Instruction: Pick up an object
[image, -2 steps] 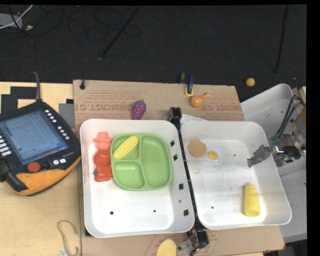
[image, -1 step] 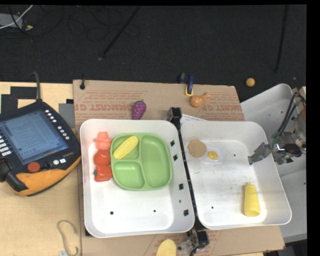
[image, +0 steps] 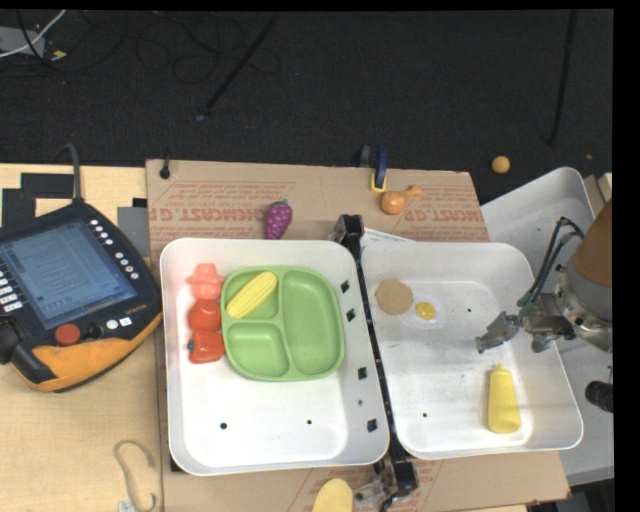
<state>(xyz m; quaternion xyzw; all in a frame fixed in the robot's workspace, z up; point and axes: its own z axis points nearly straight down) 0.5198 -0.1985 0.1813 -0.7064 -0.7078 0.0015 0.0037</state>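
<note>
The nearest candidate for picking is the yellow bottle (image: 503, 399), lying in the right bin (image: 450, 440) toward its front right corner. Just above it, near the bin's right wall, hang the jaws (image: 512, 331); whether they are released or clenched I cannot tell from this slant, and nothing shows between them. So, as I judge it, the task is not yet done: no object is lifted, and the descent, the grasp and the raise all remain.

Also in the right bin lie one tan disc (image: 394, 297) and one small yellow piece (image: 426, 311), close together and well apart from the bottle. The left bin (image: 260, 430) holds one green divided tray (image: 283, 324) with one yellow corn cob (image: 250, 293) in its upper left compartment, and one red-orange toy (image: 204, 315) just beside the tray's left edge.

Beyond the bins, on the cardboard, sit one purple grape bunch (image: 278, 217) and one orange pear-like fruit (image: 397, 198). One teach pendant (image: 70, 290) rests on the desk at left.
</note>
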